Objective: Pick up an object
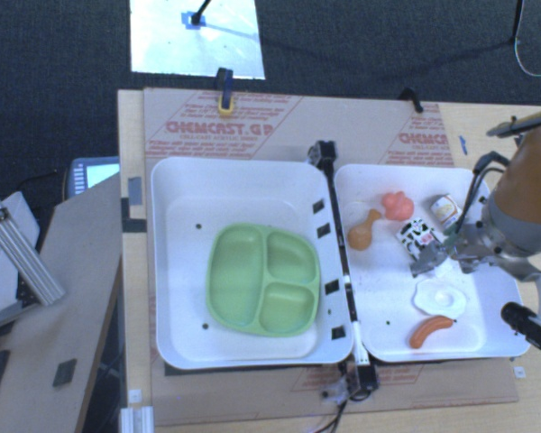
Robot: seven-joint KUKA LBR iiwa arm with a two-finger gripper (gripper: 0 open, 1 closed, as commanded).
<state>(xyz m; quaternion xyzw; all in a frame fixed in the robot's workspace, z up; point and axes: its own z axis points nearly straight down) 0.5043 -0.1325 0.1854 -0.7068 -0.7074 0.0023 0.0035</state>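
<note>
Desk carries two white bins side by side. Left bin: green divided plate, lying flat. Right bin: drumstick toy, pink toy, small cup, cow-patterned block, fried egg toy, sausage toy, scattered apart, likely for single picks. Pincer low just beside cow-patterned block, above fried egg toy; opening impossible to judge, nothing visibly held. Pick not yet made.

Even bright light, soft shadows (slight overall blur).
</note>
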